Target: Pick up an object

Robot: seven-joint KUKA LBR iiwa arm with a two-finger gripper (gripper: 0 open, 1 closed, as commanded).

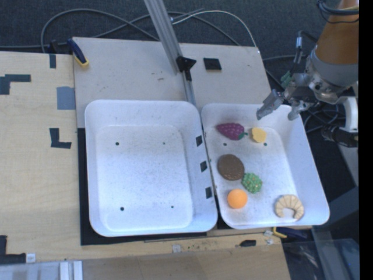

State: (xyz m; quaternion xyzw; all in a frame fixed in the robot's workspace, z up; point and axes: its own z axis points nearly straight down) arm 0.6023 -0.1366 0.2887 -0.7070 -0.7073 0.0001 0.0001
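Gripper (278,111): fingers spread, empty, over right bin (309,168) far edge near yellow piece (259,135) and purple grapes (231,130); risk: descending finger strikes rim or nudges both together.

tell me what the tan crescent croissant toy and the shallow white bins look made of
Tan crescent croissant toy: probably moulded plastic or rubber, matte, with ridged segments; the view leaves it open. Shallow white bins: seemingly thin formed plastic, with rounded corners and dull, dark-speckled, scuffed floors.

Grey arm (333,69) with orange band (cables alongside), metallic tool (278,111).
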